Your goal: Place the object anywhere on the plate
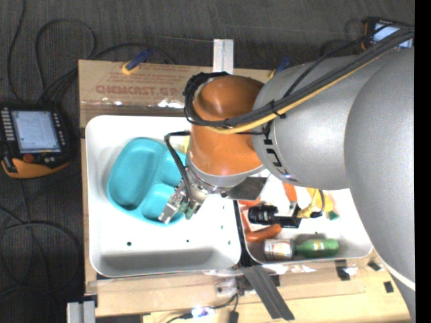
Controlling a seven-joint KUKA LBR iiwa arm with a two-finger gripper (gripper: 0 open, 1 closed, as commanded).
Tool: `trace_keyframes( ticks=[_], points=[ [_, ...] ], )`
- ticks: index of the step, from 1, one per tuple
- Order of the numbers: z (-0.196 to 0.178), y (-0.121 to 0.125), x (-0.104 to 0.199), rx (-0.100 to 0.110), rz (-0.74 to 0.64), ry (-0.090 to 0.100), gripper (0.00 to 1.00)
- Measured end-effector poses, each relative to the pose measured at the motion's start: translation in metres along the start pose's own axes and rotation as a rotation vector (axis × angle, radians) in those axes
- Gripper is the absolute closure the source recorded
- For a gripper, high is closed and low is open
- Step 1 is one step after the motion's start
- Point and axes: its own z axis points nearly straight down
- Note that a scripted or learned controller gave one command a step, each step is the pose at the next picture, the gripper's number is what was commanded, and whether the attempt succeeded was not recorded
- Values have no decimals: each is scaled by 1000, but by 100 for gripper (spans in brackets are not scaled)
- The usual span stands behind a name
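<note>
The gripper [176, 208] hovers over the near edge of the turquoise plate [138, 173] in the left bin [121, 247]. Whether it carries anything I cannot tell, so the placing looks unfinished. The arm [316, 126] hides much of the right bin [350, 251], where a green bottle [316, 247] lies.

Teal plate [138, 172] in left bin [108, 247]

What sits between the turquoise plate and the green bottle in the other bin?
In the camera view, the claw at the turquoise plate's edge, bare white bin floor, the bins' walls, then a can beside the green bottle.
</note>
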Motion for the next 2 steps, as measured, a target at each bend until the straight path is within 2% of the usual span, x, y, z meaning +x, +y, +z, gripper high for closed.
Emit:
trace_keyframes(
  ticks=[1,2],
  points=[
    [0,0,0,0,0,0,0],
    [-8,1,1,0,-1,5,100]
  ],
)
